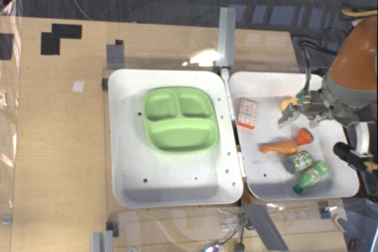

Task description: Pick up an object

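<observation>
The right bin (266, 186) holds a red-and-white carton (247, 113), an orange carrot-like toy with a red end (287, 145), a small green-labelled can (299, 160) and a green bottle (310, 175). A small yellow object (287, 104) lies near the bin's back. My gripper (297, 114) hangs over the right bin, just right of the yellow object and above the carrot's red end. Its grey fingers point down and left, and nothing shows between them.
The left bin (124, 144) carries a green divided plate (179, 119). A metal divider post (227, 38) stands between the bins at the back. Cables run near the bench's front edge.
</observation>
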`<state>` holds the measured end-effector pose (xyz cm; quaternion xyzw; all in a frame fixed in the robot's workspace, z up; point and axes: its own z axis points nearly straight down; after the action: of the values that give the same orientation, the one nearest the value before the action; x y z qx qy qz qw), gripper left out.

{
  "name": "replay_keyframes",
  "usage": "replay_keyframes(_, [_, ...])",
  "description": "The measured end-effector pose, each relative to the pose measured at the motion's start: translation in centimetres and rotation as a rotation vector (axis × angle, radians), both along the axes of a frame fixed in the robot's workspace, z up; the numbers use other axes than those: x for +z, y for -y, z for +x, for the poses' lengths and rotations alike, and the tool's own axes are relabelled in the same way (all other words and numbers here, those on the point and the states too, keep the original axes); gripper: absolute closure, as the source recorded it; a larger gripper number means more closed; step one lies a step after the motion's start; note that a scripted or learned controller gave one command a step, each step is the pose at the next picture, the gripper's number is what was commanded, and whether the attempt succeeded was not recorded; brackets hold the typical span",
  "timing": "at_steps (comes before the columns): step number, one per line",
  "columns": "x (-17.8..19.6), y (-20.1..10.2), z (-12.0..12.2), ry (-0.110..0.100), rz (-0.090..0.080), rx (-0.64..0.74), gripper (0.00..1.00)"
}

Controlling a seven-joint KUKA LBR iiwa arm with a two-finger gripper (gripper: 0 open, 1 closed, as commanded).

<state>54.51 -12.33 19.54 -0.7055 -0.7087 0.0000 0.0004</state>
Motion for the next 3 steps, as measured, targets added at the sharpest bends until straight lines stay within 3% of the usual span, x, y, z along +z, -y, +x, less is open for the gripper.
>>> replay_keyframes(1, [-10.0, 6.6, 11.6, 0.009, -0.003, -0.040, 0.00])
replay_keyframes(2, [-10.6, 4.2, 10.0, 0.011, -0.002, -0.197, 0.00])
replay_keyframes(3, [-9.4, 4.0, 10.2, 0.015, -0.002, -0.191, 1.00])
